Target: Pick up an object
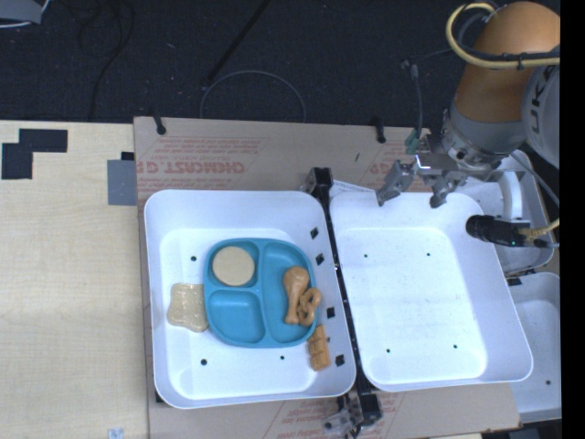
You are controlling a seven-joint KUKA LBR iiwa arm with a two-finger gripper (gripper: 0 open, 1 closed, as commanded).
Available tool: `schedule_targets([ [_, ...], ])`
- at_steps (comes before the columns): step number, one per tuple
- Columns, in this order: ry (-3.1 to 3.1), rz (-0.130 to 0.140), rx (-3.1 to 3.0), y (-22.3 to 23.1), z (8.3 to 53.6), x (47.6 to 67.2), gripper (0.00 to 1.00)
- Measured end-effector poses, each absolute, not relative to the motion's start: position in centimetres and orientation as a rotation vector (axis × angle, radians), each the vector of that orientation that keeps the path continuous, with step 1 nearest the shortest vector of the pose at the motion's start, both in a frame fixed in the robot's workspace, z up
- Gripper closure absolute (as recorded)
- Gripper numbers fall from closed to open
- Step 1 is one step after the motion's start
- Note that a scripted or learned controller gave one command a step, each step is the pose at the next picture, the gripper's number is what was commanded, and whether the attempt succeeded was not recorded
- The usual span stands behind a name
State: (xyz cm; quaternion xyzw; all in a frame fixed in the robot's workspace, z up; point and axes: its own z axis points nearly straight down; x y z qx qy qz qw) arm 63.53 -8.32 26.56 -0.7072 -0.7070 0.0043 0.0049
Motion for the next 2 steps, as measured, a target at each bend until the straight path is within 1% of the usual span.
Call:
schedule_targets([
  [1,-2.223,0.001,-2.219,-8.3,27.2,63.7,0.00],
  [2,-2.216,0.008,-2.218,-7.5,21.8,63.1,0.00],
])
